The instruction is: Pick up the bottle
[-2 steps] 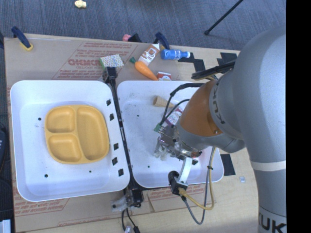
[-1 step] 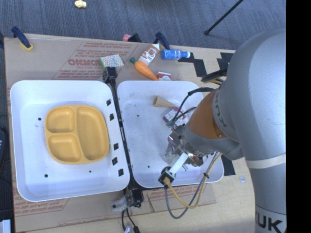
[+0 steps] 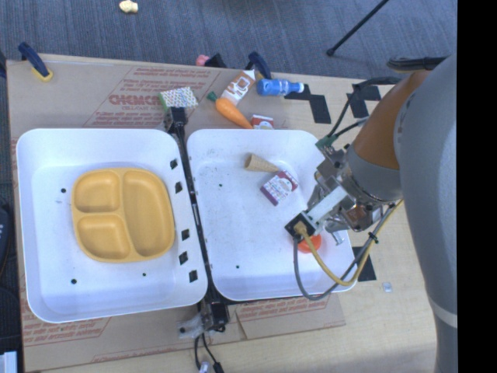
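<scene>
My gripper (image 3: 340,225) hangs low over the right edge of the right bin (image 3: 233,278), with the grey and orange arm above it. A small orange-red thing (image 3: 311,244) peeks out just beneath it; most of it is hidden, so I cannot tell what it is or whether it is held. Outside the bins, on the cardboard behind the right bin, lie a white bottle with an orange label (image 3: 238,87) and a blue bottle (image 3: 276,88).
The right bin also holds a tan cone (image 3: 261,163) and a small maroon and white packet (image 3: 278,187). A yellow compartment plate (image 3: 123,213) lies in the left bin (image 3: 39,286). A carrot (image 3: 231,113), a small red box (image 3: 263,120) and a patterned box (image 3: 178,98) lie behind the bins.
</scene>
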### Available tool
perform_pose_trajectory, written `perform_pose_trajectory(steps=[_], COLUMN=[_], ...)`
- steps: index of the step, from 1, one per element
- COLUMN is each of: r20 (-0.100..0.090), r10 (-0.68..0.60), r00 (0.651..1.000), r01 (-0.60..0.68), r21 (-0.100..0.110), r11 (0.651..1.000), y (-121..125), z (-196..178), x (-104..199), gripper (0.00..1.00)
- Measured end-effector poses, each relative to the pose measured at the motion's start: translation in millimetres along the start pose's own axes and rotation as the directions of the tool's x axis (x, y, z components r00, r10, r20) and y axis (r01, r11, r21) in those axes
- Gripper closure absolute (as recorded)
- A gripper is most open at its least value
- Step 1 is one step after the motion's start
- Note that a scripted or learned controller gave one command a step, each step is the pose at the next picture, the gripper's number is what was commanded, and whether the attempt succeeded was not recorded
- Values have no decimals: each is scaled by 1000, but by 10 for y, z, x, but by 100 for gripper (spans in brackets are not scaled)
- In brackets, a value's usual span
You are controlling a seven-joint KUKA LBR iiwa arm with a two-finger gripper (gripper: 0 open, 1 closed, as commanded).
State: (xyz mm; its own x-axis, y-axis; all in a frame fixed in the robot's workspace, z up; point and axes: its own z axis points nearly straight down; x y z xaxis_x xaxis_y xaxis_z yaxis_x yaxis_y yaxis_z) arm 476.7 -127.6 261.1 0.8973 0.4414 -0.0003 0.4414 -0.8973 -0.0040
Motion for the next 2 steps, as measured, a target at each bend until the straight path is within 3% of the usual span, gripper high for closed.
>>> perform_pose_trajectory(steps=[1,2], r20=[4,0], r10=[246,243], r00=[969,970], r01=[-246,-243], r21=[3,0], r11=[969,970], y=[-75,106], z=[1214,-366], x=[24,-54], gripper=[100,100])
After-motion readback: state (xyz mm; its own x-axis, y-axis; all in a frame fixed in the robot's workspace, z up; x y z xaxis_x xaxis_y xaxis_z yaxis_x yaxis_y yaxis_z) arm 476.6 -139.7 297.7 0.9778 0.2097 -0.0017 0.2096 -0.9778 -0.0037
